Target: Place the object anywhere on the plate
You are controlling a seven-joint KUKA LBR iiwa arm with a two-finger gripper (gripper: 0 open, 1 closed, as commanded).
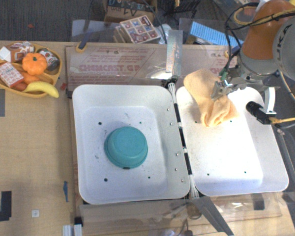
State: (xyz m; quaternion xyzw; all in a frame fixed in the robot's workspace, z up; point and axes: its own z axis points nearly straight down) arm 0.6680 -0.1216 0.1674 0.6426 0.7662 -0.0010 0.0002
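A: Lying crumpled in the right bin [265,178], far corner — soft tan cloth [209,100], folds bunched.
B: Tool [220,90]?
A: At cloth's edge; fingers' state — can't tell. Round teal plate [126,147], left bin [88,107].

Teal plate [126,147] in left white bin [88,107]. Pale yellow-tan cloth [209,100] in right white bin [236,166]. Arm [265,33] grey, orange band. Bench [29,151] light wood tone. Yellow bowl [5,80] at far left: orange pumpkin [34,63], yellow banana [43,88]. Box with red-and-white checker pattern [137,28] behind bins. Blue ribbed sheet [209,34] beside it.
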